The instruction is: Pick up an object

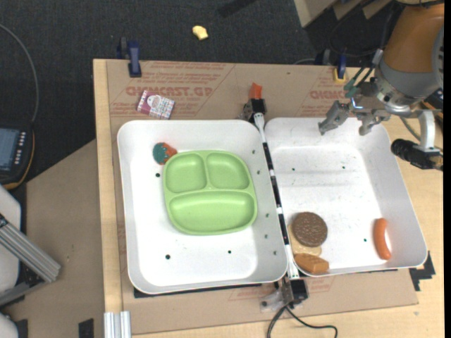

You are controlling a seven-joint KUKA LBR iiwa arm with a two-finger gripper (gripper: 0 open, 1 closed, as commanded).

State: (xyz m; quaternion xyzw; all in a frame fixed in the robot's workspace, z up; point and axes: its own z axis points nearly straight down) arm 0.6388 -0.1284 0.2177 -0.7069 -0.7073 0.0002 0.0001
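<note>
1. Your pincer point(350, 121) sits over the far edge of the right bin point(338, 164), fingers spread apart, nothing between them.
2. Pick candidates, right bin near side: brown round cookie point(309, 229), tan chunk point(311, 263) just below it touching, orange sausage point(382, 239) by the right wall.
3. Left bin point(141, 210): green divided plate point(209, 191), small red-teal item point(165, 152) at its far-left corner.
</note>
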